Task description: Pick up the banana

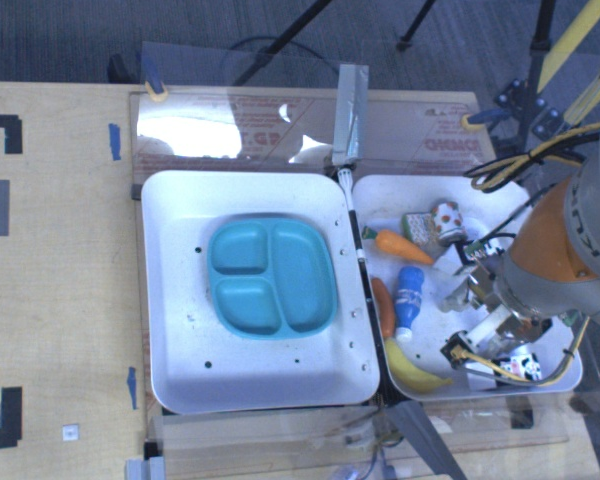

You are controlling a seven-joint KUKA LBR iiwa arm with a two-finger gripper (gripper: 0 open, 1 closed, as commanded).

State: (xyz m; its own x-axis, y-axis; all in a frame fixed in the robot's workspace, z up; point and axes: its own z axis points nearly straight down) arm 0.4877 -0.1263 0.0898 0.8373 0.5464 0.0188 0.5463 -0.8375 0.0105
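Bins (2): shallow white bins side by side on a pale wooden bench (60,268); left bin (170,298), right bin (510,193)

Plate (1): turquoise divided plate (275,275) with three compartments, lying flat near the middle of the left bin

Banana (1): yellow banana (415,370) lying flat in the near left corner of the right bin, close to the bin's front wall, apart from the gripper

Bottle (1): blue bottle (409,298) with a white cap, on its side just above the banana, cap end pointing towards it

Carrot (1): orange carrot (404,248) lying at a slant in the upper left part of the right bin

Orange-red item (1): long orange-red piece (384,306) along the right bin's left wall, just beside the bottle; what it is cannot be told

Green packet (1): small green packet (418,227) just beyond the carrot

Figure (1): small white and red figure (445,215) beside the green packet

Arm (1): grey arm (555,248) with an orange band, reaching over the right bin from the right

Gripper (1): gripper (477,296) over the right bin, to the right of the bottle and beyond the banana

Jaw state: cannot be told from this view
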